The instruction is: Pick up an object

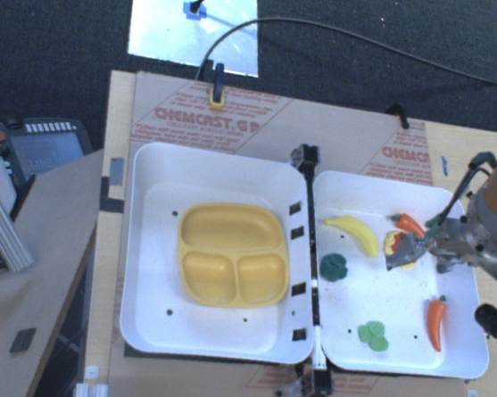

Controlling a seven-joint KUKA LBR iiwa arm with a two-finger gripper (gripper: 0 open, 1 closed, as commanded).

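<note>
Two white bins on a cardboard-lined wooden bench, dark carpet beyond.

Landmark: yellow divided tray (228,255) in the left bin (151,226). Right of it, in the right bin (454,353), nearest first: light green piece (374,336), orange carrot (435,322), dark green piece (334,267), banana (354,232), second carrot (407,224). Gripper (404,251) low by a yellow-red item (395,245) just right of the banana; finger state cannot be told. Beyond the tray: cardboard sheet (267,123), metal plate (197,14) on carpet (54,25).
</note>
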